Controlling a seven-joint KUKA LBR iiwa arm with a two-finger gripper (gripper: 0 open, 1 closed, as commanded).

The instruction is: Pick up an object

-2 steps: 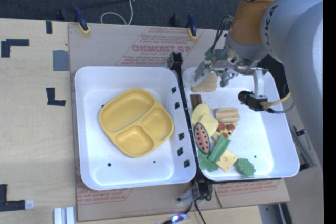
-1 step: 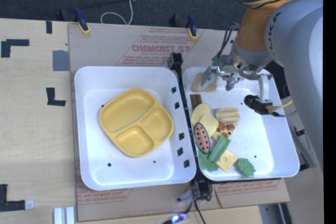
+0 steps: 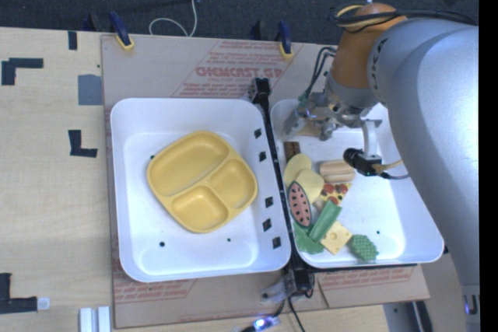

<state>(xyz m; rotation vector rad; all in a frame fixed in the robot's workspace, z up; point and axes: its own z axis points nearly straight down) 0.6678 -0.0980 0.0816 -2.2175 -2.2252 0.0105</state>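
Observation:
My gripper [image 3: 310,120] hangs over the far left part of the right bin [image 3: 405,229], below the orange band of the wrist. A heap of toy food lies just in front of it: two pale yellow pieces [image 3: 302,173], a tan block [image 3: 336,169], a watermelon slice [image 3: 299,204], a green stick [image 3: 324,220], a yellow cheese wedge [image 3: 336,238] and a green bumpy piece [image 3: 363,247]. The gripper is above and behind the heap, and I see nothing held in it.
A yellow divided plate [image 3: 202,179] lies in the left bin [image 3: 128,245]. A black divider [image 3: 268,167] runs between the bins. The grey arm [image 3: 436,113] covers the right bin's far right side. Cables hang beside the wrist.

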